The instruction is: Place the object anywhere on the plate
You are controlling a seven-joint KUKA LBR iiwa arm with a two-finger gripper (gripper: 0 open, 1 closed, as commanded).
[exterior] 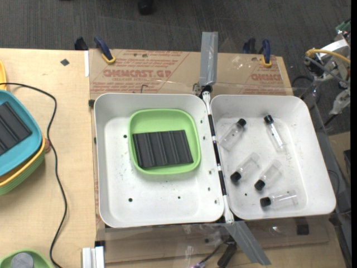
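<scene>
A green square plate sits in the left white bin, toward its back. A dark ribbed rectangular insert lies across the plate's middle. In the right white bin lie several clear plastic vials with black caps: one at the back left, one at the back, one in the middle, one beside it and one near the front.
Brown cardboard lies under and behind both bins, held by blue and yellow clamps. A stack of teal and green plates stands at the far left on the wooden bench, with a black cable running past.
</scene>
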